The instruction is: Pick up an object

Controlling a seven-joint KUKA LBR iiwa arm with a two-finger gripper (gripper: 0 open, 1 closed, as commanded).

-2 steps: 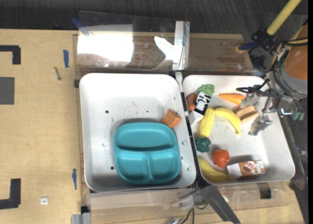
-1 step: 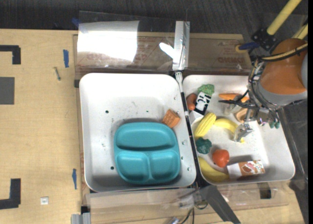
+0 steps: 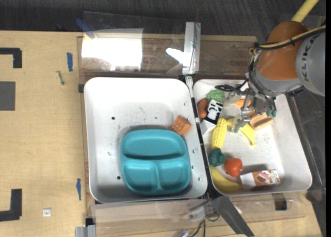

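Risk: with the gripper [image 3: 247,113] low in the right bin [image 3: 297,150] among crowded items, finger state cannot be told, and the corn cob [image 3: 219,131] just left may be nudged aside by a neighbouring hot dog [image 3: 260,122], spoiling the pick

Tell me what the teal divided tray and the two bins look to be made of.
The teal three-compartment tray looks like moulded plastic, smooth and semi-matte, with soft rounded edges. The two shallow white bins look like thin formed plastic, slightly glossy, scuffed with dark specks. Both are guesses from appearance.
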